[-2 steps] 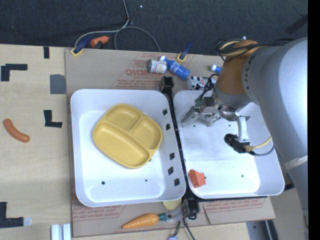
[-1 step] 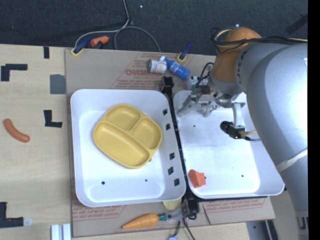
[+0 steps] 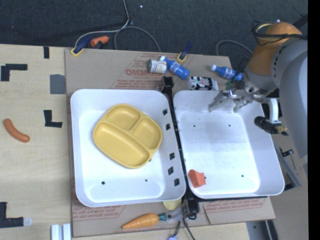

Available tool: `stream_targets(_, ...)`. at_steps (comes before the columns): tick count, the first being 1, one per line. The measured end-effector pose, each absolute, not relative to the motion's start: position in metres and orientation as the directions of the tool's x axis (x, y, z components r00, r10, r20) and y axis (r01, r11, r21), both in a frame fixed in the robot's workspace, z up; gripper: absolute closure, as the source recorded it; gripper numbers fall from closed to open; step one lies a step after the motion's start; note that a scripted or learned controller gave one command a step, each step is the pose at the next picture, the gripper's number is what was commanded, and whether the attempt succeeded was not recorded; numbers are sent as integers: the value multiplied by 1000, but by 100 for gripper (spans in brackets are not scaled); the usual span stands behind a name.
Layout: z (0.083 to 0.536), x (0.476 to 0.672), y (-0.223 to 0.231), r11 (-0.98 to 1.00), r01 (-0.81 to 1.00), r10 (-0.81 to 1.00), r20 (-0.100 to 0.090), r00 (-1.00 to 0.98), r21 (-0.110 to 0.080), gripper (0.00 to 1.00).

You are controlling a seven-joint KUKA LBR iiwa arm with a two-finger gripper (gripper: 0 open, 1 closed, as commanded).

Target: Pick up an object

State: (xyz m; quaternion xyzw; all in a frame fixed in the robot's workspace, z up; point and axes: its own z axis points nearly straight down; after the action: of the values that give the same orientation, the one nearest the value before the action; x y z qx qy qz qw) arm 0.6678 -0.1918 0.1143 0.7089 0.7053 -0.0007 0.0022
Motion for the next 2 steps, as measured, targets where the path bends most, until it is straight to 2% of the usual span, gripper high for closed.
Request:
stream_targets(1,86,523,-150,-2,1000,1000,-2,2,1,0)
stream_targets(2,87,594,-109,5,1000,1000,-4,-5,6,0)
